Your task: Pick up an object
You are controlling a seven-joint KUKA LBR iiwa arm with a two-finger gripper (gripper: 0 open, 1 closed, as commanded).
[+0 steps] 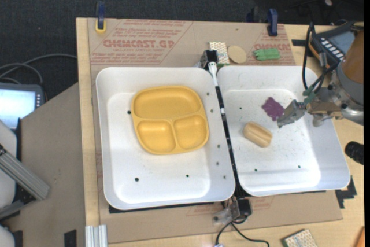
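The right bin (324, 173) holds two objects. A purple lumpy piece (272, 107) lies near its middle, and a tan bread-like roll (257, 135) lies just below and left of it. My gripper (300, 120) reaches in from the right and hangs over the bin's right half, open, with nothing between its fingers. Its left finger (287, 115) ends right beside the purple piece's right edge; I cannot tell whether they touch. The roll lies apart from the gripper, to its lower left.
A yellow three-compartment plate (170, 118) lies in the left bin (115, 170). Behind the bins, on the cardboard, sit a tan disc (236, 54) and a green piece (267, 54). The ridge between the bins (222, 124) runs close to the roll.
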